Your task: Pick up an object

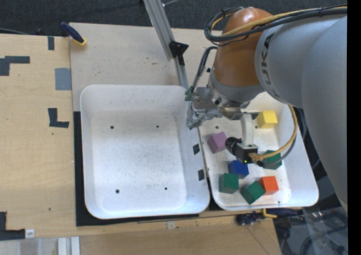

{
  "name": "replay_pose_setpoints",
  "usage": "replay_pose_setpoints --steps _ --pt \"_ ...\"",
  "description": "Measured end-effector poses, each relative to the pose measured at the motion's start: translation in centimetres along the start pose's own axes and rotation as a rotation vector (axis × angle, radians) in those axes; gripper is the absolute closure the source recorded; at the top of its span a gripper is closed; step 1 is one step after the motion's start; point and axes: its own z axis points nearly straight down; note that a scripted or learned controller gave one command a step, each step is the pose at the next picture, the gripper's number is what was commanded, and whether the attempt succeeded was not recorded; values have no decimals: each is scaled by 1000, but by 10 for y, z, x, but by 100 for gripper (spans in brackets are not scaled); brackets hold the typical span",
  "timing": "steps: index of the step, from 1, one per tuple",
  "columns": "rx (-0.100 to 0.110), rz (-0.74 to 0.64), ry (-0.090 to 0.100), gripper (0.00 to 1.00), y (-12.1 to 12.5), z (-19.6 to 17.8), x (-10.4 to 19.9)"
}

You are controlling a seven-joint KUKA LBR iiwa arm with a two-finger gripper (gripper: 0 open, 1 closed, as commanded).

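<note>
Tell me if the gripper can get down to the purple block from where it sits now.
Probably yes. The gripper hangs just up-left of the purple block, whose top is uncovered, with a gap to the blue block. A black fitting close on its right could crowd a finger.

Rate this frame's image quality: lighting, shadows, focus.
Camera view: even, soft lighting; faint shadows under the small coloured blocks, such as the yellow cube; the big grey robot arm looks soft and hides part of the right white plastic bin; the left white plastic bin appears sharp.

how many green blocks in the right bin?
3 visible: one green block at the near edge, another just right of it beside the orange block, a darker one by the cable. The arm may hide more.
</note>
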Motion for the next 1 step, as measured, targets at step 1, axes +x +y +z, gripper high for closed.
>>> replay_pose_setpoints --steps 1 --pt "0 -1 0 100 -29 6 52"
